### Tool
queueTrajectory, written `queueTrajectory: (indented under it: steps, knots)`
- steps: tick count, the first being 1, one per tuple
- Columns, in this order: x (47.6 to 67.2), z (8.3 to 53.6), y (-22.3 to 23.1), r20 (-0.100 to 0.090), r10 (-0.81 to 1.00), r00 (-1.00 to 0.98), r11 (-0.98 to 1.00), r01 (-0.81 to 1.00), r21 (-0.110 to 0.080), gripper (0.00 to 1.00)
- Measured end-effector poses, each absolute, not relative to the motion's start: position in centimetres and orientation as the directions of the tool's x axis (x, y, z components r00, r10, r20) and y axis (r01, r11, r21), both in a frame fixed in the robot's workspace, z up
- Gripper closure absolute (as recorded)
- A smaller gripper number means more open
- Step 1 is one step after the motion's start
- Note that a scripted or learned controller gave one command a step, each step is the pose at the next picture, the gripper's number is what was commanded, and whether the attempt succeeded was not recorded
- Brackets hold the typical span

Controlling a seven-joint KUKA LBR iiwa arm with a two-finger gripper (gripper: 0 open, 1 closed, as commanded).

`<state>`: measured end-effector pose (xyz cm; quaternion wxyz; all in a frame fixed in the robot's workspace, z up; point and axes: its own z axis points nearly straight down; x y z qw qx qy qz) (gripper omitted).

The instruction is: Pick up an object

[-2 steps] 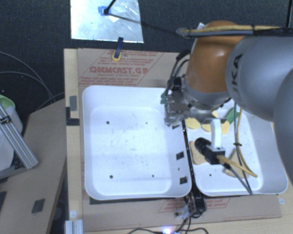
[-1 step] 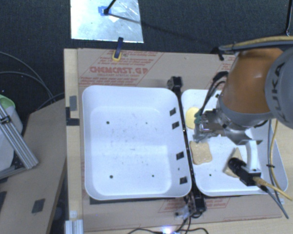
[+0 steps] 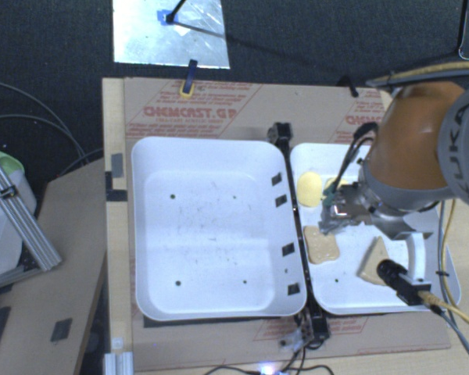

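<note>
In the right bin (image 3: 340, 299) lie a round yellow object (image 3: 309, 187) near the left wall, a flat tan piece (image 3: 322, 248) below it, and a tan wedge-shaped piece (image 3: 370, 261) further right. My gripper (image 3: 333, 211) hangs low over the bin between the yellow object and the flat tan piece, close to both. The arm's orange band (image 3: 410, 143) and grey wrist hide the right half of the bin behind it.
The left white bin (image 3: 152, 162) lies beside the right one, with black clips (image 3: 285, 225) along their shared wall. Both rest on a cardboard sheet (image 3: 187, 109). A shiny metal plate (image 3: 170, 22) lies at the back, an aluminium frame (image 3: 19, 225) at far left.
</note>
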<state>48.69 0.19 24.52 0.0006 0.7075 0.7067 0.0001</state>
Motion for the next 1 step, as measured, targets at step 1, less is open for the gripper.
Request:
queueTrajectory:
  steps: [1]
  knots:
    - [48.76, 30.04, 5.23, 0.003, 1.0, -0.009, 0.009, 1.0, 0.007, 1.0]
